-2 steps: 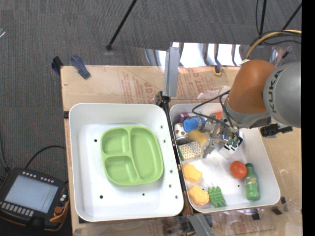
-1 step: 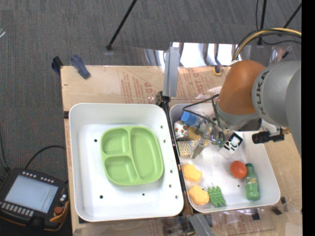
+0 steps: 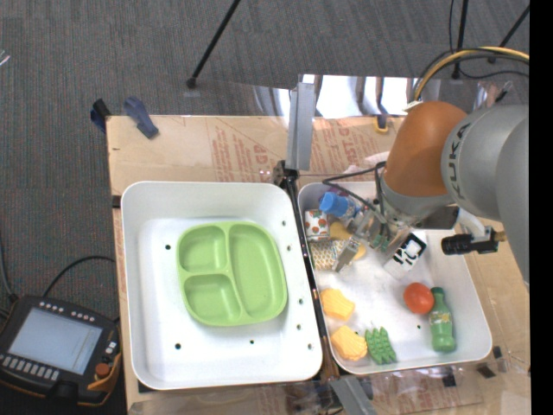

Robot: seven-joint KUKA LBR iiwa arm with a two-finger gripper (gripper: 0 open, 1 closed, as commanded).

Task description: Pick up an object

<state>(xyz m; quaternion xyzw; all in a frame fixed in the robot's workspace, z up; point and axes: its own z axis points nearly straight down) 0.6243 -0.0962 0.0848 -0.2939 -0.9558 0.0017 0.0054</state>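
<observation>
My gripper hangs low over the upper left part of the right bin, pointing down and to the left. Right around it lie a blue object, a white box with red dots, a speckled item and a yellow piece, partly hidden by the gripper. A white and black item sits just right of the wrist. Further forward in the bin are a red tomato, a green bottle, two yellow toys and a green leafy toy.
The left bin holds a green divided plate. A metal post rises behind the gap between the bins. A teach pendant lies on the floor at the lower left.
</observation>
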